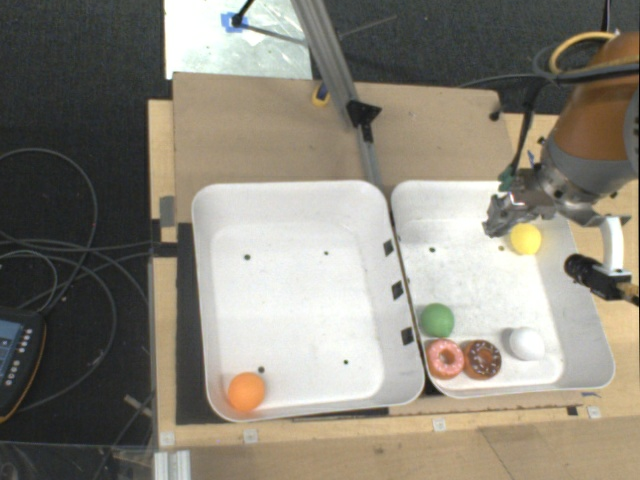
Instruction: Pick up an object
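My gripper hangs over the back of the right bin, at the end of the grey and orange arm. A yellow ball lies right beside it, at its lower right, touching or nearly touching it. Along the right bin's front sit a green ball, a pink donut, a chocolate donut and a white ball. An orange ball rests in the front left corner of the left bin.
A grey slanted pole comes down to the bench just behind the seam between the bins. Black clips line that seam. Cables and a black handheld unit lie on the floor at left.
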Robot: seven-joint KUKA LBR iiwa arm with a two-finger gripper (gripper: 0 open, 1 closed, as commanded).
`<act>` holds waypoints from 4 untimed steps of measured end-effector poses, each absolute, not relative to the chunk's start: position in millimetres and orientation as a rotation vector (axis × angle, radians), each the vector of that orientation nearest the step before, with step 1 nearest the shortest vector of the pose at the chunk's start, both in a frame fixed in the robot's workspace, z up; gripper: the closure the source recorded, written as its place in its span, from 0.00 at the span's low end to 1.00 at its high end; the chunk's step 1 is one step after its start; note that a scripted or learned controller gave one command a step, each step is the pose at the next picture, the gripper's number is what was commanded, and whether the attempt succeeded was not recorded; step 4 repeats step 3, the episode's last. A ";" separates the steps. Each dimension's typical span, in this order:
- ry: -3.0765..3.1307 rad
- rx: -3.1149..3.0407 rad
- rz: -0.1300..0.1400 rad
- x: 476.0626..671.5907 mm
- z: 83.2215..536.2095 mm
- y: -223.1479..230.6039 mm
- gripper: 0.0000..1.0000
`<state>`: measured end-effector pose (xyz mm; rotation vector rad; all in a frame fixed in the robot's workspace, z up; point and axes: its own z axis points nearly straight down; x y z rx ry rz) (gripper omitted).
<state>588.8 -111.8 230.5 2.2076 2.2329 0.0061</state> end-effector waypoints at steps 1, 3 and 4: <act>2.234 2.207 0.006 604.0 240.0 -54.7 1.00; 2.233 2.210 0.004 624.3 233.9 53.7 1.00; 2.233 2.210 0.004 624.3 233.9 53.7 1.00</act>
